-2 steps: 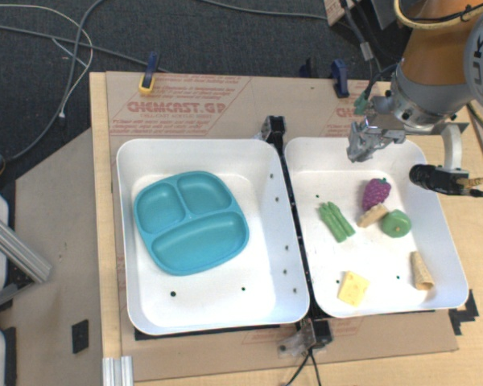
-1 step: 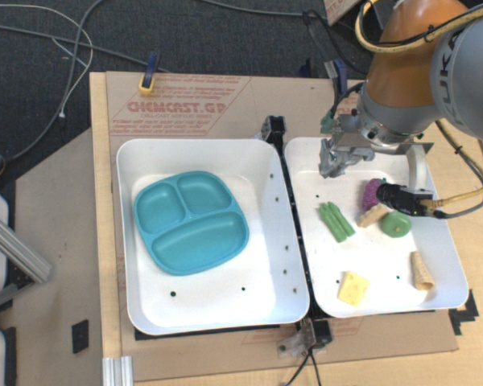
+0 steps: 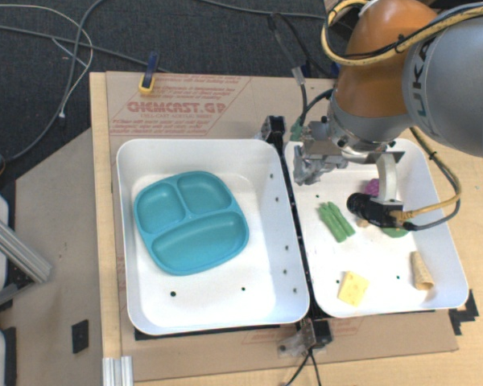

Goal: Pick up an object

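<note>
My gripper (image 3: 309, 167) hangs over the back left corner of the right bin (image 3: 447, 292), close to the wall between the two bins. No object is visible in it. In this bin lie a green pea pod (image 3: 336, 221) near the middle, a yellow cheese wedge (image 3: 353, 288) toward the front, and a tan cork-like piece (image 3: 422, 272) at the front right. A purple object (image 3: 373, 188) and a green object (image 3: 397, 232) are partly hidden by the robot's wrist parts.
A teal divided plate (image 3: 192, 221) lies in the left bin (image 3: 137, 296). The bins stand on a cardboard sheet (image 3: 185, 103) with a blue and yellow clip (image 3: 150, 71) at its back edge. Cables run over the dark floor behind.
</note>
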Action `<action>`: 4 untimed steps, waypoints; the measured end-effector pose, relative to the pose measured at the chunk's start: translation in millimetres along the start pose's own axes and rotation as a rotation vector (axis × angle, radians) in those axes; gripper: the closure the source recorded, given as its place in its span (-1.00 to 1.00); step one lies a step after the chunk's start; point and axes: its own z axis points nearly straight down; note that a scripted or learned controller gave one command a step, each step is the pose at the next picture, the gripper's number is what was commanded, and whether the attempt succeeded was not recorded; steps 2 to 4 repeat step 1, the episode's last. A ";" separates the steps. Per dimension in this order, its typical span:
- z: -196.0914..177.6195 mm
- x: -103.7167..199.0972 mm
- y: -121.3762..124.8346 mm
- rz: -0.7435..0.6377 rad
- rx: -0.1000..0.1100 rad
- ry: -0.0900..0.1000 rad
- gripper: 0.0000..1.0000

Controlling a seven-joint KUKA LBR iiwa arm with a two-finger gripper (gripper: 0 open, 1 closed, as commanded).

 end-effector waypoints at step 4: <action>19.4 52.3 -17.4 0.000 0.002 -0.001 1.00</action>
